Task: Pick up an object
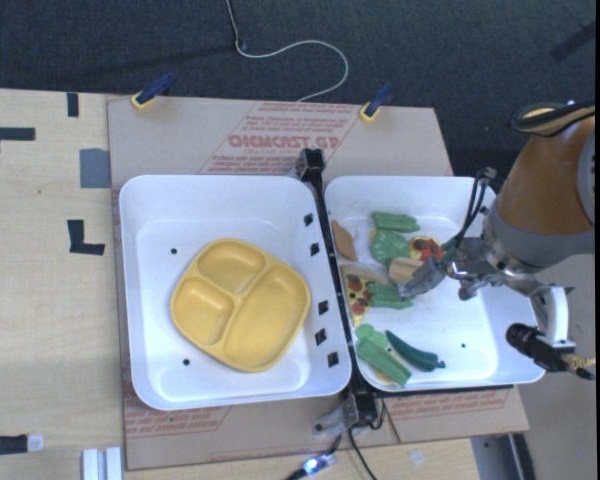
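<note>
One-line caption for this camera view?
Gripper low among toy food in right bin; yellow plate in left bin.

A yellow plate (pixel 241 304) lies in a white bin (pixel 145 268); green toy foods (pixel 393 222) fill the other.

Arm (pixel 550 193): fat rounded orange/tan shell w/ grey band below it, grey metal wrist section. Thin black cable runs along its left side. Gripper (pixel 420 280): dark grey, slim. Black knob-like fitting on white bracket (pixel 545 336) near wrist underside.
</note>
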